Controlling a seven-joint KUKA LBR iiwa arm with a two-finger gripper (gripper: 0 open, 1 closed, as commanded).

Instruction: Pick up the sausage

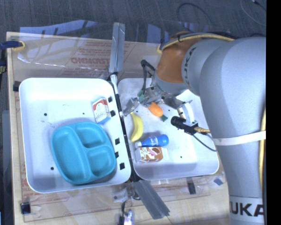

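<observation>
End effector (pixel 133 104) hung just above banana (pixel 137 127) in right bin (pixel 203 161), finger state indeterminate, orange object (pixel 155 109) right of banana.

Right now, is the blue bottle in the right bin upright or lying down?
Lying down. The blue bottle rests on its side on the right bin's floor, between the banana and a packet.

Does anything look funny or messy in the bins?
Nothing looks spilled or broken. The blue tray sits a bit crooked in the left bin, with a small carton beside it. In the right bin, the banana, bottle and packet just lie jumbled together.
</observation>
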